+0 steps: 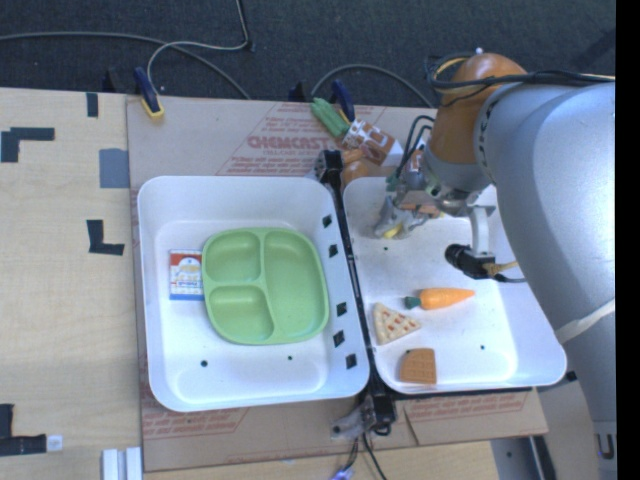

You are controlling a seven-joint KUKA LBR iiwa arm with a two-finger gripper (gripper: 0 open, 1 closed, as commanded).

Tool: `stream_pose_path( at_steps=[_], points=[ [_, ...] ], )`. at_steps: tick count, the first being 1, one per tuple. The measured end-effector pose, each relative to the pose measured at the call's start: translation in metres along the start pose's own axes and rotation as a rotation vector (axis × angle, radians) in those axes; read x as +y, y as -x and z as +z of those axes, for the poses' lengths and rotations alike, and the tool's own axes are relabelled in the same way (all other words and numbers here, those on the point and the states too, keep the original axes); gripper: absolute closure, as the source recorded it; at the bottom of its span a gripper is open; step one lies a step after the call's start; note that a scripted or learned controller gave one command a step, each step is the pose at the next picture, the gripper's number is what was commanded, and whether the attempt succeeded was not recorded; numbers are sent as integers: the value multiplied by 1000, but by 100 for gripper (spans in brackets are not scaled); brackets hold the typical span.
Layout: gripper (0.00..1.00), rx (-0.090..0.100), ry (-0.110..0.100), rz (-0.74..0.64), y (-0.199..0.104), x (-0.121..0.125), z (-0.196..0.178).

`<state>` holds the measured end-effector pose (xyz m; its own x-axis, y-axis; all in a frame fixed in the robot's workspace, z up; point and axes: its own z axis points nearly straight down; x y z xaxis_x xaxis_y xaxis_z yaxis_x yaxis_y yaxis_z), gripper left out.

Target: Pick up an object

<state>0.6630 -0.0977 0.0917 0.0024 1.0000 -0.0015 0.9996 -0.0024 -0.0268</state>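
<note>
The gripper [398,220] is down in the right bin [500,368], upper centre, probably closing on a small yellowish object [392,232]; its opening cannot be told. Next: lift cleanly.

Left bin [160,368]: divided plate [266,284] centre, small card [186,274] touching its left edge. Right bin [520,363]: carrot [445,298] mid, waffle piece [396,323] and cracker [418,366] in front of it.

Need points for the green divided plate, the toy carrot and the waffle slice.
green divided plate [266,286], camera view, on the ridge where its compartments meet.
toy carrot [447,297], camera view, middle of the orange body.
waffle slice [395,323], camera view, centre of the triangular piece.
</note>
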Motion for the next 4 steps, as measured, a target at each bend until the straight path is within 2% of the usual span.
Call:
stream_pose_path(
  at_steps=[1,2,3,4],
  points=[
    [100,3,29,-5,-73,-38,-93],
    [0,2,25,-4,-73,-39,-91],
    [0,1,26,-3,-38,3,-92],
    [0,0,26,-3,-41,-18,-92]
  ],
)
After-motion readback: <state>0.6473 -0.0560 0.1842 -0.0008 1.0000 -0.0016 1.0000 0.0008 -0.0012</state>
